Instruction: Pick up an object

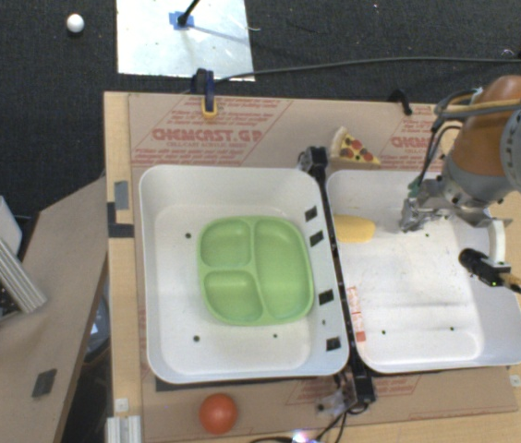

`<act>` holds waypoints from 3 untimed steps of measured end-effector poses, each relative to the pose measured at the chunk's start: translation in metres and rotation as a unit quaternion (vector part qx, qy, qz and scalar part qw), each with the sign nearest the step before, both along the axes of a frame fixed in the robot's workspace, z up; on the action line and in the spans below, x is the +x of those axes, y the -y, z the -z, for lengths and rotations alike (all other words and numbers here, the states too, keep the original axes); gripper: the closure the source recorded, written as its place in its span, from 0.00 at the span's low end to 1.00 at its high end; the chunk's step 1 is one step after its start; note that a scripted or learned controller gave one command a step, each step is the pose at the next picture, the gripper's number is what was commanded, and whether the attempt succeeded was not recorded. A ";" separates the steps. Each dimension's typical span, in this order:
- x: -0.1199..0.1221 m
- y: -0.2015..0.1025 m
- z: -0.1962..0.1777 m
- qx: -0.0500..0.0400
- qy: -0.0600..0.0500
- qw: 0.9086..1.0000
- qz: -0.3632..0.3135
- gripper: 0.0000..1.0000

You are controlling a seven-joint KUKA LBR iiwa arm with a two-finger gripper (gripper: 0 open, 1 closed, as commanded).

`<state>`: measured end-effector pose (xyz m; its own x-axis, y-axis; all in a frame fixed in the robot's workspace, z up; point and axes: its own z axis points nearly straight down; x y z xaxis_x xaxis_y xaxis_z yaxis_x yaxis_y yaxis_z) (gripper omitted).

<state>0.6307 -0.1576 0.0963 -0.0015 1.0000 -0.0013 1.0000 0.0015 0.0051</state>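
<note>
**Inspector A:** Setting: a brown board bench on dark carpet, carrying two shallow white plastic bins. The left bin holds a pale green three-compartment plastic tray. The right bin holds the likely target, a small pale yellow oblong block, lying at the far-left of that bin floor, just beside the dividing wall.

**Inspector B:** Gripper condition?

**Inspector A:** The grey two-finger gripper hangs over the far part of the right bin, to the right of the block and apart from it. Nothing is seen between its tips; whether they stand apart or together I cannot tell.

**Inspector B:** Handling assessment?

**Inspector A:** Judged light and possibly soft, foam or a toy food piece; smooth, not fragile. Long axis runs left to right; neither end is distinguishable. Recommend grasping across the short width, mid-length, clear of the wall.
</note>
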 end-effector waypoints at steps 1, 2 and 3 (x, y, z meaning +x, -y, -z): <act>-0.007 -0.004 -0.049 0.000 0.000 1.000 0.000 1.00; -0.002 -0.003 -0.115 0.000 0.002 1.000 -0.001 1.00; -0.001 -0.003 -0.170 0.000 0.001 1.000 -0.002 1.00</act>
